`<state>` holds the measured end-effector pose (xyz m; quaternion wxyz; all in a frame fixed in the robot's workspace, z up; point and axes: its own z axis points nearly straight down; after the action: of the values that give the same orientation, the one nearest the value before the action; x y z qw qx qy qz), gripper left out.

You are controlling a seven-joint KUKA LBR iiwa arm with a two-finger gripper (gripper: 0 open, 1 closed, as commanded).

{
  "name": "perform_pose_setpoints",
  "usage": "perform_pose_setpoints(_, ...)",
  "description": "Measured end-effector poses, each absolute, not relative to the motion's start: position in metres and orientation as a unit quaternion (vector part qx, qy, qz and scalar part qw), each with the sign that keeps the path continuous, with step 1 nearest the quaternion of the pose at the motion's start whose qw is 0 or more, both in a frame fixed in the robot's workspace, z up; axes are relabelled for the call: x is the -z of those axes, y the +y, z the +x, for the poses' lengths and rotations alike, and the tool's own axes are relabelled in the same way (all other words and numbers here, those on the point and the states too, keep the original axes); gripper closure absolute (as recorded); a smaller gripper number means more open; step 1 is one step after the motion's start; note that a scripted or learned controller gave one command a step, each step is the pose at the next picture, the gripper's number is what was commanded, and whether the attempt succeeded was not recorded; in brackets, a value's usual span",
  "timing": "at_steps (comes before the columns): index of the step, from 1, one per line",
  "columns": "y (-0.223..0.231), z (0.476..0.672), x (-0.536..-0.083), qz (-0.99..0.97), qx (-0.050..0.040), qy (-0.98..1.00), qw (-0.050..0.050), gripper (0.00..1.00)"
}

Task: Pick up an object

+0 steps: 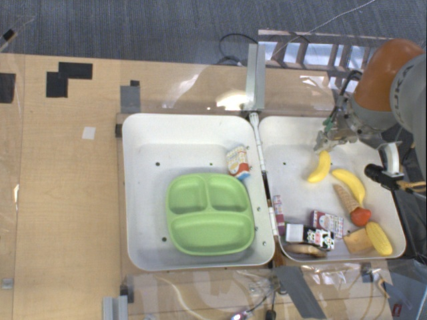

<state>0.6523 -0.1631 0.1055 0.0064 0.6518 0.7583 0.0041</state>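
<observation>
My gripper hangs over the back of the right bin, reaching in from the right under the grey and orange arm. A small yellow banana lies just below and in front of it, apart from the gripper. A second, larger banana lies to its right. Nothing shows held in the gripper.
The right bin's front holds a cone-shaped piece, a red tomato, corn, bread and small boxes. The left bin holds a green divided plate and a small carton.
</observation>
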Motion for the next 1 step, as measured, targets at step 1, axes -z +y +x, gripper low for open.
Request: perform_pose_setpoints(1, -0.0913, 0.6447, -0.2183, 0.692, -0.0032, 0.721, 0.003, 1.0)
